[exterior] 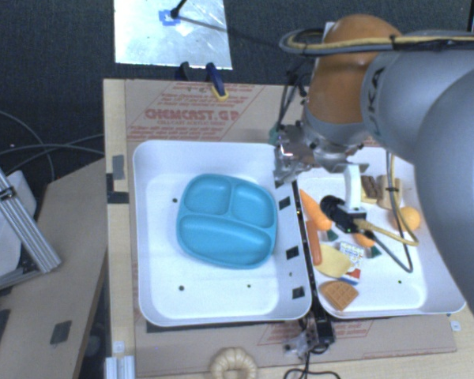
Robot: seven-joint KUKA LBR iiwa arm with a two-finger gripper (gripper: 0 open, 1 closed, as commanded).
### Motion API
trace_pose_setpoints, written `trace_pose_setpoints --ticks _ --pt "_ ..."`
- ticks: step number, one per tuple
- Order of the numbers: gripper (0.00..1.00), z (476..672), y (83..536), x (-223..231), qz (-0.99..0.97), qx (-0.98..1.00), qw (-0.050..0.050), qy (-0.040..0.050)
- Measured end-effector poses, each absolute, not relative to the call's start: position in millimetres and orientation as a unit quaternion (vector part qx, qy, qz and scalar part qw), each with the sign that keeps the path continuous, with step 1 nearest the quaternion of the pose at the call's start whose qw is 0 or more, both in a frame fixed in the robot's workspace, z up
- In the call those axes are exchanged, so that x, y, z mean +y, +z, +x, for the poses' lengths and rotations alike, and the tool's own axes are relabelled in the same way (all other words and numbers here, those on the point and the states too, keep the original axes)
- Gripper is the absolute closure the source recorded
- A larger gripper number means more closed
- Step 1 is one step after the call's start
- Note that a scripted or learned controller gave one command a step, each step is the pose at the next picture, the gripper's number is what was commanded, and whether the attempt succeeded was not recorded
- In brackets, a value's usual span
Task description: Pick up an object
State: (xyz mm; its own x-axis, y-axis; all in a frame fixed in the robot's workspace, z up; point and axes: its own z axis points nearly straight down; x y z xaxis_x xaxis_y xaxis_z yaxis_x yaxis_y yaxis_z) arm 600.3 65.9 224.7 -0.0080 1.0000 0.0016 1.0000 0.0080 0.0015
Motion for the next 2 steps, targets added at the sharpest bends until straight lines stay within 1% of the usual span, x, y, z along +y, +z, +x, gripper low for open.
trace_pose_setpoints --ticks 1,2 --pt "1.00 604.1 216.4 61.7 -0.706 -0.708 0.000 -0.0001" --pt "1.00 612.6 216.8 62.4 -0.705 -0.709 -0.001 -0.0008"
